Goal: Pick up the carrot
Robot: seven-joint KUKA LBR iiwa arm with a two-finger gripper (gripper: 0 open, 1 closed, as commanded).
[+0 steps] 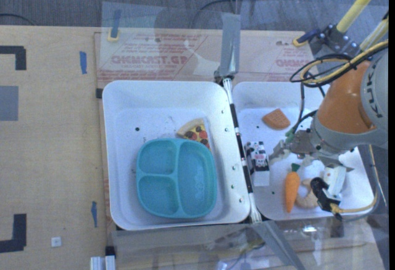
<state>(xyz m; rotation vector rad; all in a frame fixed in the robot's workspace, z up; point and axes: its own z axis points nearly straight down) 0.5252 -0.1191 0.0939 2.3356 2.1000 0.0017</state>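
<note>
The carrot [291, 192] is orange with a green top and lies lengthwise near the front of the right bin [355, 198]. Its green end points toward the back. My gripper [292, 157] hovers just behind and above that green end, with the arm coming in from the right. The fingers look spread apart with nothing between them. One fingertip [276, 152] points left toward the bin's divider side.
In the right bin, a beige piece [306, 200] touches the carrot's right side, an orange-brown slice [276, 119] lies at the back, and a small black-and-white toy [257, 155] stands on a white block. The left bin [123, 139] holds a teal divided plate [177, 178] and a pizza slice [194, 132].
</note>
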